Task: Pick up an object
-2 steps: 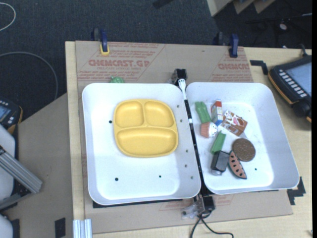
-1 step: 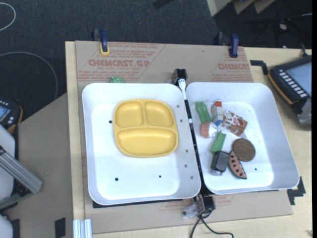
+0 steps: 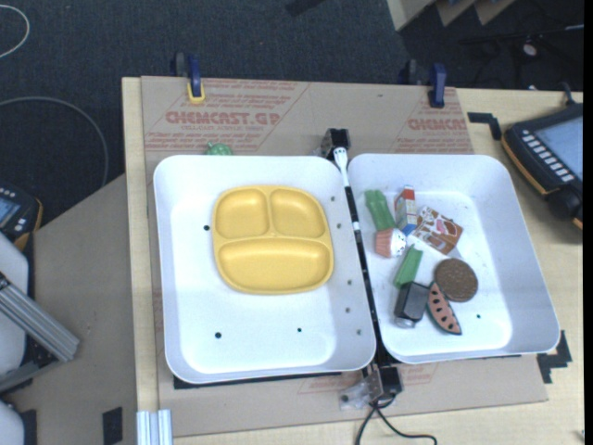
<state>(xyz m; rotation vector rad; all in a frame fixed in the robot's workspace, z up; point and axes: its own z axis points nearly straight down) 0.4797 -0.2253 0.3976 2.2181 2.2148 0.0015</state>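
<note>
The right bin (image 3: 519, 276) holds several small objects in a loose pile. Among them are a green stick (image 3: 378, 209), a second green piece (image 3: 408, 266), a brown round disc (image 3: 456, 280), a watermelon slice (image 3: 445, 310), a dark grey block (image 3: 410, 302), a brown-and-white packet (image 3: 437, 229) and a small orange-pink piece (image 3: 384, 243). The left bin (image 3: 185, 332) bears a yellow divided plate (image 3: 272, 239) with three compartments.
Both bins rest on a brown board (image 3: 278, 109) clamped at the back by two blue-and-yellow clamps (image 3: 194, 76). A tablet-like controller (image 3: 554, 151) lies at the right edge. Cables and metal framing sit at the left, off the bench.
</note>
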